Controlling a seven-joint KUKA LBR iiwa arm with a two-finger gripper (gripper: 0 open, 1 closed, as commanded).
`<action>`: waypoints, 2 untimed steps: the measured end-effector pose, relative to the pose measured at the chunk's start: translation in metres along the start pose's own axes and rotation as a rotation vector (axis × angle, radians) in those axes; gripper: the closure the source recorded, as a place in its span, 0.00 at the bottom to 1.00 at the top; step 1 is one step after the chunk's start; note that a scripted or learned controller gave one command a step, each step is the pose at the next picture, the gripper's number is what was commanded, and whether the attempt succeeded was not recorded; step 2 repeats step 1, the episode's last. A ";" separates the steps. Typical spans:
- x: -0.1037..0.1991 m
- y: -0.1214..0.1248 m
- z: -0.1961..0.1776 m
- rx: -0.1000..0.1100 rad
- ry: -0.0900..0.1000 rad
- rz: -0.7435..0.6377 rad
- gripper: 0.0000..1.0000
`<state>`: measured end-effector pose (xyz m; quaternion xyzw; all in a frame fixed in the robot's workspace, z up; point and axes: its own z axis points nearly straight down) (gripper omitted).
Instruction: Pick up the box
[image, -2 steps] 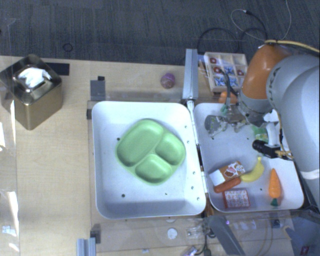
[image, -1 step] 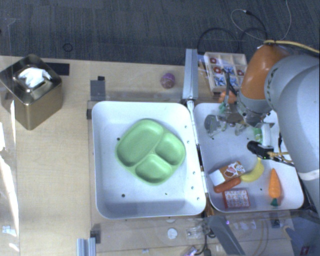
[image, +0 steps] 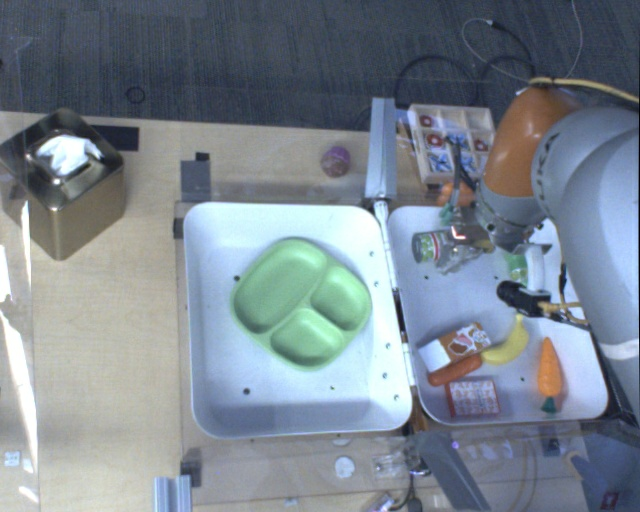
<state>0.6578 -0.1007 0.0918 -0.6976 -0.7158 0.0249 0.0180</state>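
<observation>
While the gripper (image: 462, 232) hangs low over the right bin (image: 590, 405) beside a can (image: 435, 246), grip unreadable from here, small box (image: 455, 345) near the bin's front, touching a banana (image: 510, 345).

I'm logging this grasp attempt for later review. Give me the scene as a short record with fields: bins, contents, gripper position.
left bin: green divided plate
right bin: can, small box, banana, carrot, red packet
gripper: over the right bin's far end, by the can
box: lying near the bin's near side, apart from the gripper
bench left: tissue box
</observation>
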 end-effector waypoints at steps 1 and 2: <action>0.001 0.000 0.000 -0.001 0.000 -0.001 0.00; 0.001 0.000 0.000 -0.001 0.000 -0.001 0.00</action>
